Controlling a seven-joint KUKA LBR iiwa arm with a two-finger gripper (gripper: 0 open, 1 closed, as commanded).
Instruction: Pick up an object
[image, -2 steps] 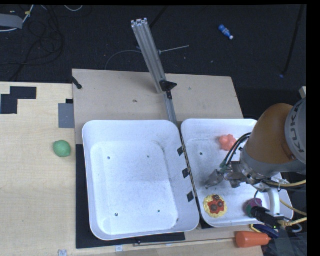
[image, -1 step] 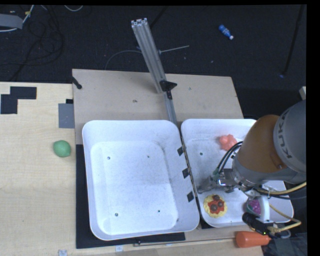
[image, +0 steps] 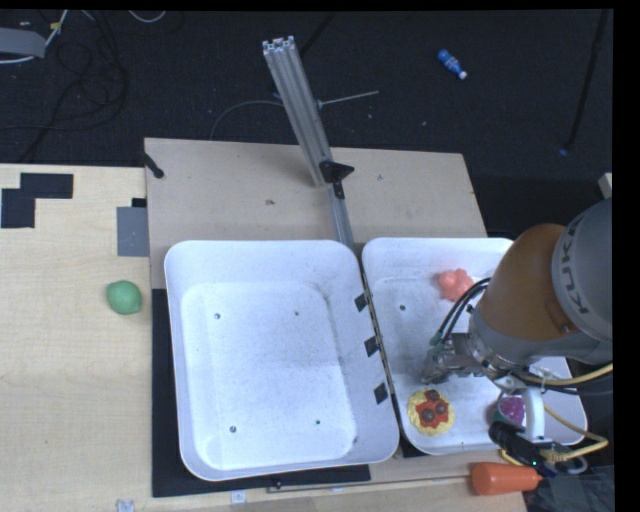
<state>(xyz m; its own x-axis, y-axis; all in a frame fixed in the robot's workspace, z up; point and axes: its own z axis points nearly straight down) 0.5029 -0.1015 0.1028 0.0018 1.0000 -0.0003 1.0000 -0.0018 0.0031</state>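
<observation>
Far to the left of your hand (image: 437, 368), a green ball (image: 124, 297) lies on the tabletop (image: 70, 380). Just below the hand sits a yellow disc with red spots (image: 431, 411); a pink object (image: 453, 283) lies above it, both in the right bin (image: 400, 262). You cannot tell the hand's grip.

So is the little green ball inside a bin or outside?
Outside. The small round green ball lies on the wooden bench, left of the left white bin.

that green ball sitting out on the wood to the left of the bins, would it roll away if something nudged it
Probably. The green ball looks round and rests on the flat wooden bench with nothing beside it to stop it. Its small size suggests it is light, so even a slight push would likely move it.
</observation>
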